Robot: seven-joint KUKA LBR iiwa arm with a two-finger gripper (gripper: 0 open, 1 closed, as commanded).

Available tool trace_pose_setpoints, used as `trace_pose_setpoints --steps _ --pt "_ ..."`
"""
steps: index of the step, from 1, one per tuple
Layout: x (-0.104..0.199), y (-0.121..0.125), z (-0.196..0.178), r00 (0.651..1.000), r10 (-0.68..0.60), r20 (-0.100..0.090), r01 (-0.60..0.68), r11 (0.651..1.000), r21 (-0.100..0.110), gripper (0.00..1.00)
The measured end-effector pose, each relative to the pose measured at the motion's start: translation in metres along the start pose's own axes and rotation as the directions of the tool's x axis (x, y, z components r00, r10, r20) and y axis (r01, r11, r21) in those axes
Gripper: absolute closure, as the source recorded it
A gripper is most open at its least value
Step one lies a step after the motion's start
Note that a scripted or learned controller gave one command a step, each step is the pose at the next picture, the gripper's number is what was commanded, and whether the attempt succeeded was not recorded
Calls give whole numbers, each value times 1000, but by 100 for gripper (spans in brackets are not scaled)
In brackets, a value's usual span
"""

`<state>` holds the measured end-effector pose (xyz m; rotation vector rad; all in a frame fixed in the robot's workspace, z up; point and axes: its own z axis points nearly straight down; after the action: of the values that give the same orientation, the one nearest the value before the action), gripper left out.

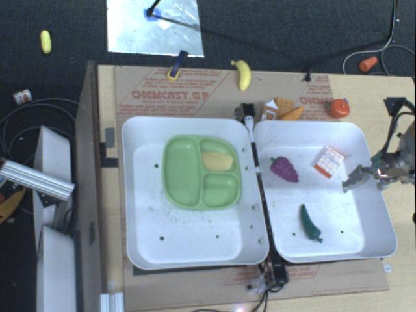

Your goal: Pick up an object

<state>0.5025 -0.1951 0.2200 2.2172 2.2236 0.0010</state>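
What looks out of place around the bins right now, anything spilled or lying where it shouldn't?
A few toys lie outside the bins: a banana and a tomato on the board behind them, and a small yellow piece on the dark floor at far left. Inside the right bin, the grapes, green pepper and small box look undisturbed.

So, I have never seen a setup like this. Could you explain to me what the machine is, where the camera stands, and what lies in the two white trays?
The camera looks down from above at a slant. The robot arm reaches in from the picture's right; its gripper hangs over the right bin and holds nothing. That bin contains purple grapes, a green pepper and a small orange-and-white box. The left bin holds a green divided plate with a yellow piece in one compartment. A banana and a tomato lie on the bench behind the bins.
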Motion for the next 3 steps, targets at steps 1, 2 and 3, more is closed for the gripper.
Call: trace_pose_setpoints --steps 1,2,3 --pt "43 -18 104 1000 -1 -6 1 1000 11 0" --pt "99 -15 137 1000 -5 -2 5 1000 1 0" --pt "96 -14 124 1000 0 -2 0 1000 -3 100"
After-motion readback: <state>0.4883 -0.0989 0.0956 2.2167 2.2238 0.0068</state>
